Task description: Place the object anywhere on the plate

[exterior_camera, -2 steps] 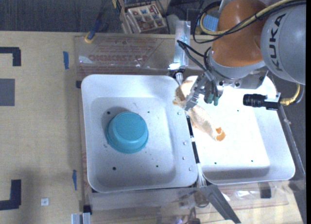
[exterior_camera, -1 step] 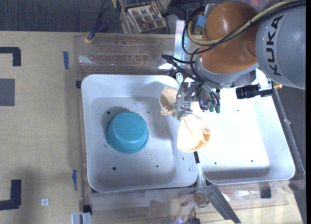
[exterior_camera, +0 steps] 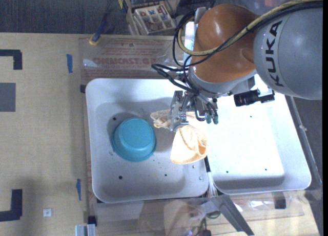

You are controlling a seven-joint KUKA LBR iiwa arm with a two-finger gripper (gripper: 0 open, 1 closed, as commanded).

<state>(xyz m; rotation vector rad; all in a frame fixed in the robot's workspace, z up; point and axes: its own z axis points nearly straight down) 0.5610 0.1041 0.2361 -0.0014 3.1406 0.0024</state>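
Presently, the grey arm point(exterior_camera: 287, 50) reaches in from the right, its orange band point(exterior_camera: 225, 35) sitting above the wrist, and the claw point(exterior_camera: 180, 120) hangs over the right part of the left bin point(exterior_camera: 102, 178). A pale, crumpled piece of cloth point(exterior_camera: 163, 119) sits at the claw's tips and appears to be caught between the fingers; on that evidence the claw is clenched on the cloth, though the fingers are small and partly masked by the wrist hardware. The cloth juts out to the left of the claw, toward the blue dish.

Just below the claw lies an orange-and-cream plate point(exterior_camera: 188, 145), tilted against the right wall of the left bin, with its edge reaching the seam between the two bins. The cloth is above and slightly left of this plate; whether the two touch cannot be told.

A blue bowl point(exterior_camera: 134, 138), turned upside down, rests on the floor of the left bin, left of the cloth and apart from it.

The right bin point(exterior_camera: 266, 173) stands side by side with the left one, touching it along the shared edge. Both bins sit on the wooden table point(exterior_camera: 41, 143). Black cables point(exterior_camera: 177, 73) loop from the wrist over the upper edge of the left bin.
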